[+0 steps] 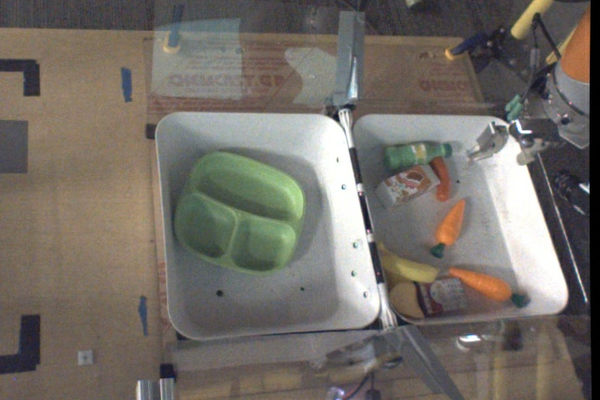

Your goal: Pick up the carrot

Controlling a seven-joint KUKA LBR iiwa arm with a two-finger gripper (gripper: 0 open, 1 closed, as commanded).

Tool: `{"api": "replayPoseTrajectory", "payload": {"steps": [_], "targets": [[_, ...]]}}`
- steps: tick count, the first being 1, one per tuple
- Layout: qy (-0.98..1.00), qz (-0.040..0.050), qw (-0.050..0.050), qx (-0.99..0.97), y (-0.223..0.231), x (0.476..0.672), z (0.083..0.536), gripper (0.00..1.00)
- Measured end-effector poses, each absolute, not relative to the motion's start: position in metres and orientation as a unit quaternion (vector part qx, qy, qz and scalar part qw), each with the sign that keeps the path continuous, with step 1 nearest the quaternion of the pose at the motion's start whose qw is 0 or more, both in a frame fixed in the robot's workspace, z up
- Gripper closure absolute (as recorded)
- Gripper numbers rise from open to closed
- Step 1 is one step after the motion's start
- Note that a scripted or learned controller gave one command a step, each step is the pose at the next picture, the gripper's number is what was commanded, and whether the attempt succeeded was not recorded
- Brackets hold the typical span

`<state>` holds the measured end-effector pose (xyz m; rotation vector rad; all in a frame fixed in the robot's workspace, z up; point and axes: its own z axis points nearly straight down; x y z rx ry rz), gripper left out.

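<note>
A tan bench fills most of the frame, with dark carpet along the top edge, and on it sit two shallow white bins side by side. The left bin (pixel 187 295) holds a green divided plate (pixel 241 211). The right bin (pixel 544 239) holds the clutter we care about.

We count more than one carrot. The clearest one, a small carrot (pixel 451 226), lies by itself near the middle of the right bin, tilted, with its green end toward the lower left. A larger carrot (pixel 482 285) lies along the bin's lower edge, touching or just beside a bottle (pixel 441 296) and near a banana (pixel 407 269). A third orange piece sits by the green bottle (pixel 416 154) and a small carton (pixel 406 186) in the upper part of the bin.

The gripper (pixel 491 143) hovers at the upper right of the right bin, with nothing between its fingers; how far they are parted we cannot tell.

We judge the approach is the step in hand. To do it well, we would go for the small carrot, since it lies apart from its neighbours, turn the fingers to close across its narrow width, and descend over its thicker middle rather than the tapering tip.
</note>
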<state>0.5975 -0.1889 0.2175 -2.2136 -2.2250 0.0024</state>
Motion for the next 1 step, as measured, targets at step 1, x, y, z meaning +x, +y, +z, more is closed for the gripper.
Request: {"api": "replayPoseTrajectory", "payload": {"steps": [1], "targets": [[-0.728, -0.0001, 0.000, -0.686, -0.1875, 0.5556, 0.0905, 0.00]]}}
